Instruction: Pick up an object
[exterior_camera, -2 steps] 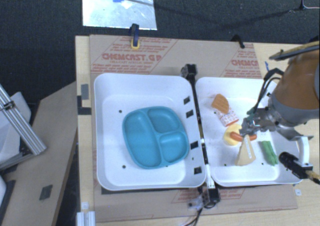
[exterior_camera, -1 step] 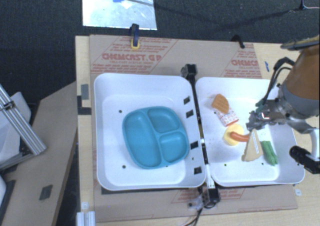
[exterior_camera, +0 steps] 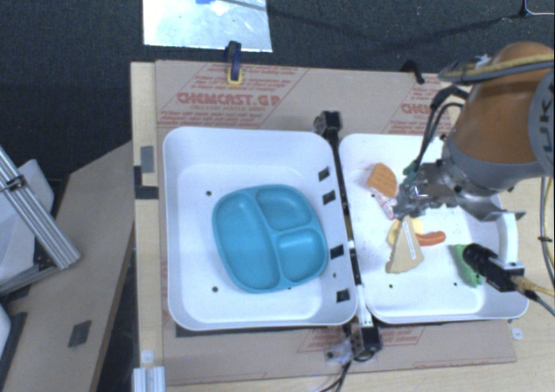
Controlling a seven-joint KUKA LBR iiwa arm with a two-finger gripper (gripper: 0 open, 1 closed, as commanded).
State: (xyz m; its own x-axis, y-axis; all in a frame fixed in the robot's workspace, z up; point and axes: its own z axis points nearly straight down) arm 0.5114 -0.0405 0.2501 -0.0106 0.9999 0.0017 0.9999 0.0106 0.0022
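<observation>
Hand (exterior_camera: 406, 205) low over toy food (exterior_camera: 403, 249) in right bin (exterior_camera: 434, 308)

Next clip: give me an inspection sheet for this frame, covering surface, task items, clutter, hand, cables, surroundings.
Surface: two white bins, left bin and right bin, on a printed board.
Task items: in the right bin, an orange piece, a tan wedge, a red-orange stick, a green item.
Clutter: a blue divided plate in the left bin.
Hand: hand low above the food pieces; grip unclear.
Cables: a black cable on the arm.
Surroundings: dark floor, a shiny sheet.
</observation>
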